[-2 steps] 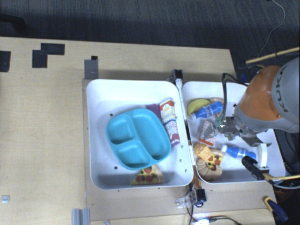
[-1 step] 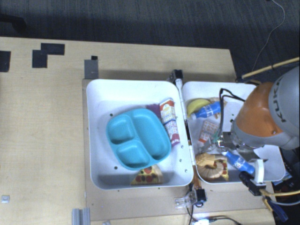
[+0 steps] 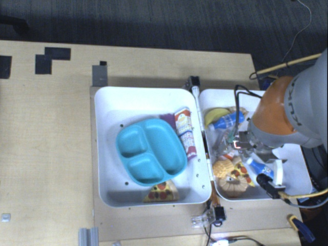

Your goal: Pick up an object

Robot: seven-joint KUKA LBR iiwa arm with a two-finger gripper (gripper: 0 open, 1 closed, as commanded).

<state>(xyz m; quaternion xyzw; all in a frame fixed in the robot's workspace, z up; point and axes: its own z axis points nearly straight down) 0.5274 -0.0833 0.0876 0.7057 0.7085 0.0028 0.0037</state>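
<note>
— Clutter fills the right bin point(image 3: 302, 176): a banana point(image 3: 215, 115), a blue bottle point(image 3: 229, 121), a waffle-like toy point(image 3: 224, 168). Why is the gripper point(image 3: 237, 143) low there?

— Likely to grab from that pile; its own wrist hides the claw, so I cannot tell its state.

— And the blue divided plate point(image 3: 151, 150)?

— Lying flat in the left bin point(image 3: 105, 152), a tube point(image 3: 185, 132) beside it.

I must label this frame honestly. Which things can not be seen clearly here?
- Gripper: in the camera view, the arm's wrist covers its fingers, so their state is unknown.
- Right bin: the arm hides much of its contents.
- Item under the blue tray: mostly covered, identity unclear.
- Pile items: too jumbled to name.
</note>
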